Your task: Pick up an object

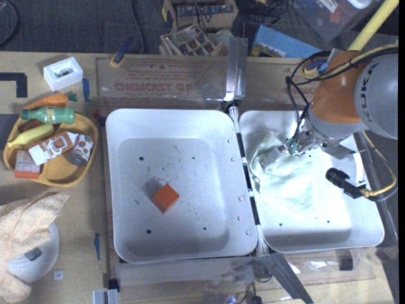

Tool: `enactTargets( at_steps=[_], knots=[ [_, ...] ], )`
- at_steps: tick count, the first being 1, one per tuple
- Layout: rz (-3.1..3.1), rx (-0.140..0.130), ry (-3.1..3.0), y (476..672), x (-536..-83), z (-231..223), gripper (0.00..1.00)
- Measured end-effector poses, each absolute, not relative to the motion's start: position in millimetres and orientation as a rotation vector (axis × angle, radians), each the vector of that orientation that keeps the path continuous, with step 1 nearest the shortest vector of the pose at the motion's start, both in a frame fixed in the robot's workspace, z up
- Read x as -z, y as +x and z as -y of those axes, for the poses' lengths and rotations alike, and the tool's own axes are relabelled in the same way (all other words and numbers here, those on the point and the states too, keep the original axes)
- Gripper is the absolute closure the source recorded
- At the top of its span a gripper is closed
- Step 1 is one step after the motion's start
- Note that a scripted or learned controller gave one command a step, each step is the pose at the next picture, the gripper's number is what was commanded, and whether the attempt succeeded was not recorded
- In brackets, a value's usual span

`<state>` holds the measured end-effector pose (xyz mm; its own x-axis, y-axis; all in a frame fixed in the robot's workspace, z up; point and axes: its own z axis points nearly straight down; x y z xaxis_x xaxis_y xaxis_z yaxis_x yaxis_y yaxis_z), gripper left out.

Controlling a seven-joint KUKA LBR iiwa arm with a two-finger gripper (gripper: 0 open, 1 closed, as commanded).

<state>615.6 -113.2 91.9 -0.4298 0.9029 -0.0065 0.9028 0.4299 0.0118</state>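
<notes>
— Where do we stand on the pick?

— We read this as the reach-and-descend step. Our grey arm with the orange band (pixel 338 103) leans in from the right, and the two-finger gripper (pixel 295 145) is low in the shallow white right-hand bin (pixel 329 233), right at a pale, crumpled, translucent object (pixel 271 160) lying near that bin's left wall.

— Are we holding it?

— We cannot tell. The tool's tip is small and blurred against the pale stuff, so whether it is apart or together is beyond us, and we see nothing clearly caught in it.

— Any other candidate?

— A small orange block (pixel 166 197) sits alone in the shallow white left-hand bin (pixel 126 132), well apart from the arm.

— So what does the next move call for?

— In our judgement, a firm closure on the crumpled thing, then a straight lift. It looks soft and slippery, so the grip may slide off.
</notes>
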Motion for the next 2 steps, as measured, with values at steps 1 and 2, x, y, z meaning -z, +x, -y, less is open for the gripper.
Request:
enactTargets(
  at_steps=[1, 2],
  knots=[
    [-2.559, -0.004, 1.811, 669.0, -91, 111, 0.00],
    [-2.415, -0.001, 2.004, 625.9, -185, 110, 0.00]
  ],
)
